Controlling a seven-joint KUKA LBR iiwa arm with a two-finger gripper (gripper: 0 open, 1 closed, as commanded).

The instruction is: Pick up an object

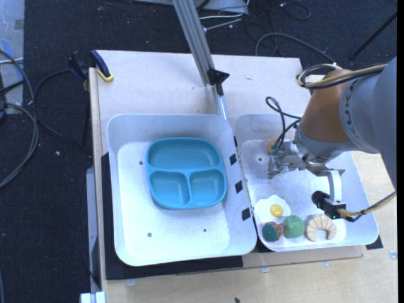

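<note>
Two shallow white plastic bins side by side on the pale bench (189, 74); left bin (126, 188) at frame centre-left, right bin (363, 232) at frame right. Grey arm with orange band (328, 103) entering from the right edge, wrist bent down over the upper middle of the right bin. Two-finger gripper (276, 169) low over bare bin floor, well apart from any candidate object; state of the end effector impossible to tell at this angle. Nothing visibly grasped.

Candidate objects clustered along the lower edge of the right bin, near the frame's lower right: white-and-yellow fried-egg toy (273, 207), dark green-and-red round toy (272, 231) just below it, green ball-shaped toy (293, 226) beside that, tan croissant-shaped toy (322, 227) farthest right. Tight packing against the bin wall, likely to hinder finger entry between neighbours.

Blue three-compartment plastic tray (187, 172) alone in the left bin, flat and wide, probably a poor fit for the fingers. Slanted aluminium rail (196, 33) crossing from the top centre to the bins' junction. Black cabling (331, 202) hanging off the wrist above the croissant, a possible snag.
</note>
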